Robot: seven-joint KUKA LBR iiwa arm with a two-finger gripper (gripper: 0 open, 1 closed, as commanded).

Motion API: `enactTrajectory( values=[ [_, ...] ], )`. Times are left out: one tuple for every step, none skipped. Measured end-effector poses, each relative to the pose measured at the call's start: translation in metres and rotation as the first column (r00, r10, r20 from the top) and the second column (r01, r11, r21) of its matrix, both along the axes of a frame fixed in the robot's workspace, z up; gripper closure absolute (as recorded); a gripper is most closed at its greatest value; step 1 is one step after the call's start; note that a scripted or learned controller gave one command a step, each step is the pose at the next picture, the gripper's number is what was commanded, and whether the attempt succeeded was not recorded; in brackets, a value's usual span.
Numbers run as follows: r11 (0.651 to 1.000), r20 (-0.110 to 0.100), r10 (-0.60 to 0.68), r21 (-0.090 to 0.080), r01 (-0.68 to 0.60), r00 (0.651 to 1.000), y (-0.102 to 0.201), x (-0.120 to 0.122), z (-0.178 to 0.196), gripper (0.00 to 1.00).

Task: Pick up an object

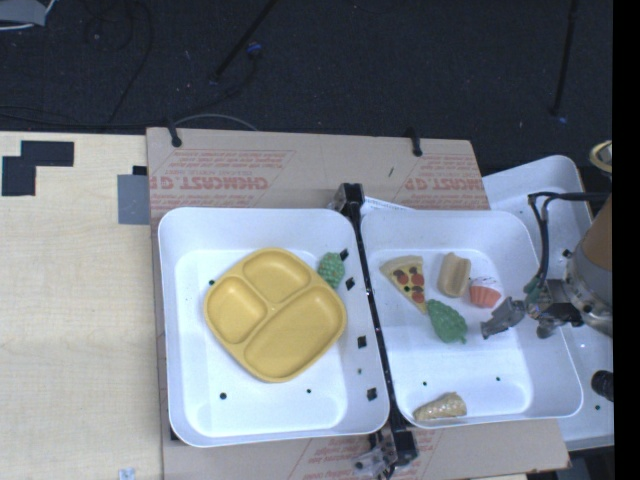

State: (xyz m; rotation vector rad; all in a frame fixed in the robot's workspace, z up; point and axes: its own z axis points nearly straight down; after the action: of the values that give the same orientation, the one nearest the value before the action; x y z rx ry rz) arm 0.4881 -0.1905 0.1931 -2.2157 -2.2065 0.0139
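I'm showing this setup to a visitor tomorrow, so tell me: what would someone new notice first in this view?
First, the big yellow plastic divided plate filling the left white bin, with a small green leafy toy by its upper right edge. Next, the toy foods clustered in the right white bin: a pizza slice, a tan bread piece, a pink cupcake and a green broccoli-like piece. The grey gripper sits at that bin's right side.

We see a robotics lab: two white bins [190, 268] clamped on cardboard [300, 168] over a plywood bench [70, 298], cables [240, 38] trailing across dark floor.
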Motion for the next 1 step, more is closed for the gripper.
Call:
enactTrajectory(
  values=[
    [1.0, 0.013, 0.004, -0.003, -0.004, 1.0, 0.0006, 0.0031, 0.0074, 0.0]
  ],
)
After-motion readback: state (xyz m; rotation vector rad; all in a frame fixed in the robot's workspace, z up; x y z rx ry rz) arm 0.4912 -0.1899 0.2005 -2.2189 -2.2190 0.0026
